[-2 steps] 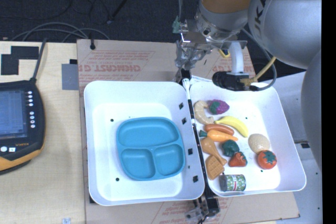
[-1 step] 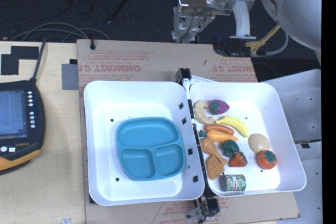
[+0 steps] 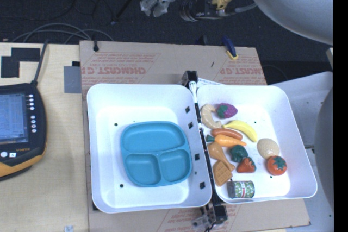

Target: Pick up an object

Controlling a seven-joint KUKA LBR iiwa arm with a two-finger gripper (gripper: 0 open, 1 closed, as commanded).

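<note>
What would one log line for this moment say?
tool: high behind bins, holding nothing | toys: right bin | tray: left bin | pick: not begun

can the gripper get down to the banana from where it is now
Probably yes. The gripper hangs above the far edge of the bench, and the banana lies on top in the right bin, with nothing covering it, though toy food crowds its near side.

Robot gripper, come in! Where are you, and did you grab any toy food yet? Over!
Gripper high above the bench, nothing between its fingers. Toy food, banana included, sits in right bin. Blue tray in left bin. Nothing in the way.
</note>
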